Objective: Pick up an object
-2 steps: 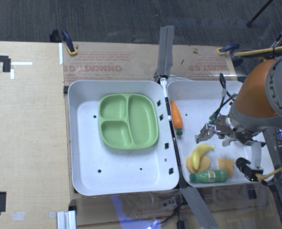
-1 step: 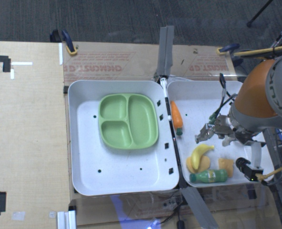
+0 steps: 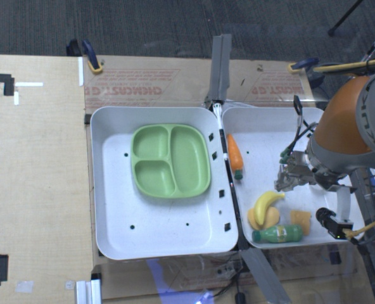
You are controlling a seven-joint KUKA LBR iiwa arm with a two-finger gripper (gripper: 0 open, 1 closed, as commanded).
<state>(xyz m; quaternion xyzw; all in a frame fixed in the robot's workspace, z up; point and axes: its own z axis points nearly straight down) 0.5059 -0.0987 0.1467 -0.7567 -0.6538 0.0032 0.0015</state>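
Grey arm (image 3: 349,128) reaches in — end effector (image 3: 290,177) above banana (image 3: 265,206).

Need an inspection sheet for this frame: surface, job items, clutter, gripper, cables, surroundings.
Surface: two white bins side by side, left bin and right bin, on a brown bench.
Job's things: carrot by the right bin's left wall; banana, green bottle and orange block clustered at its near edge.
Clutter: green divided plate in the left bin.
Gripper: gripper over the right bin, above the banana; nothing seen between its fingers.
Cables: black cable along the arm.
Surroundings: blue clamps on the bench's far edge.
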